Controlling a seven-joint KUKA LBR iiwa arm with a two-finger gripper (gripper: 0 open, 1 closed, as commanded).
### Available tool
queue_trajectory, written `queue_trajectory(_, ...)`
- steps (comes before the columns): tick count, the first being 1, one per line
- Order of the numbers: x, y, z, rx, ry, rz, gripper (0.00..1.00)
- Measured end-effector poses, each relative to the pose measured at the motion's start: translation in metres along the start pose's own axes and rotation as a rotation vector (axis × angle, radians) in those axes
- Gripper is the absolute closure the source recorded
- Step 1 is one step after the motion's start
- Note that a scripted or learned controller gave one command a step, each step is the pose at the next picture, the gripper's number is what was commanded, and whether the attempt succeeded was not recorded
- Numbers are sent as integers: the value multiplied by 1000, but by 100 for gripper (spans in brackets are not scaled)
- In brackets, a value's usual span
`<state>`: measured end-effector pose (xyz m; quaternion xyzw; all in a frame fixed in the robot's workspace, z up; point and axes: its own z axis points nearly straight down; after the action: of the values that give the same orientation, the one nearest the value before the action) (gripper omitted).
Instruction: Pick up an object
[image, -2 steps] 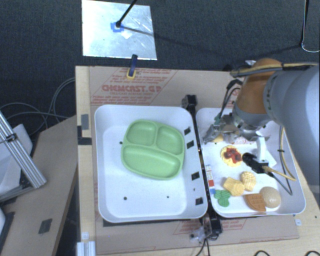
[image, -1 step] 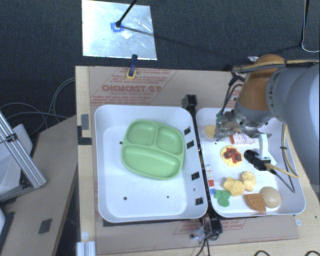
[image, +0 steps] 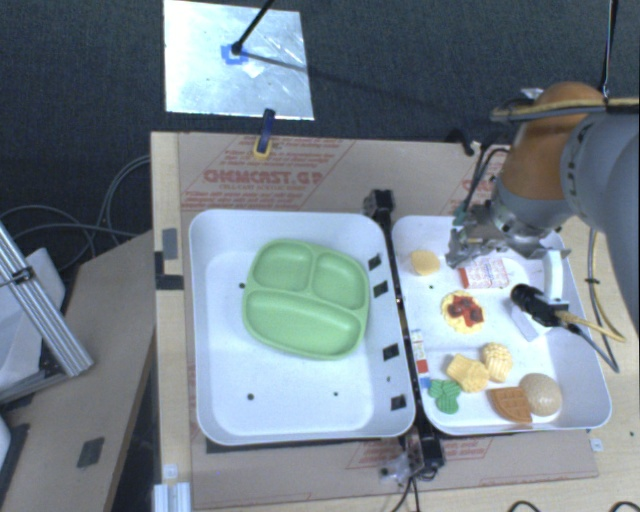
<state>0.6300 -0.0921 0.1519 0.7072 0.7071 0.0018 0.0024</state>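
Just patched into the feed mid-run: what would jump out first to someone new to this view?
The green divided plate stands out most, lying in the left bin. The right bin holds a scatter of small toy foods, among them a yellow round with a red middle. The gripper hangs over that bin's far end, between a pale yellow piece and a red-and-white packet.

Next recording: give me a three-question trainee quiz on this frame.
1. True or false: the green plate lies in the right bin.
2. Which thing in the right bin lies nearest the gripper? A) broccoli B) red-and-white packet C) waffle
3. How many compartments does the green plate have?

Key: 1 false, it lies in the left bin; 2 B; 3 three.
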Motion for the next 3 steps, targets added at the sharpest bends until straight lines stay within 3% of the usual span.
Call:
queue_trajectory(2, 2, 5, -75, 1, 1, -5, 100)
queue_trajectory(3, 23, -36, -78, 7, 1, -5, 100)
